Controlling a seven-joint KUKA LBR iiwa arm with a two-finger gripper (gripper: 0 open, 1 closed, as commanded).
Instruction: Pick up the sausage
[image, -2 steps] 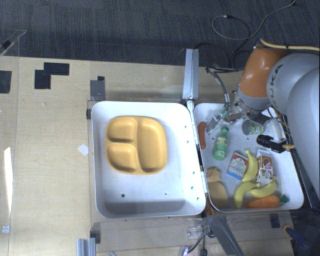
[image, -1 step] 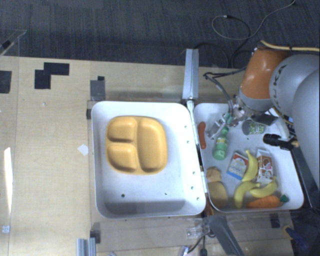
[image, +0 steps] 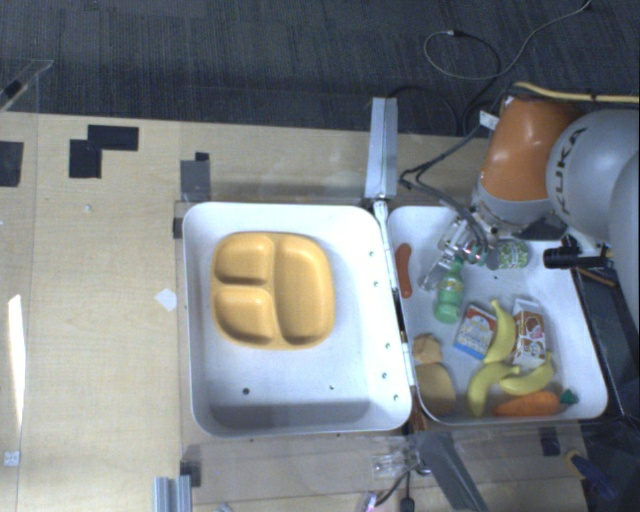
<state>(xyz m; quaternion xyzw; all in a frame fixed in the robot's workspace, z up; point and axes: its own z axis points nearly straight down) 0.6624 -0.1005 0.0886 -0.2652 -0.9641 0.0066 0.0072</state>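
The sausage (image: 403, 270) is a short reddish-brown link lying lengthwise against the left wall of the right bin (image: 590, 330). My gripper (image: 452, 254) hangs over the upper middle of that bin, to the right of the sausage and clearly apart from it. It points down and to the left, just above a small green bottle (image: 450, 297). Nothing is seen held in the gripper.
A yellow divided plate (image: 272, 288) lies in the left bin (image: 290, 405). The right bin also holds bananas (image: 497, 352), a carrot (image: 526, 404), two small cartons (image: 474, 331) (image: 530, 336) and two brown lumps (image: 433, 366). A metal divider (image: 381, 150) stands behind the bins.
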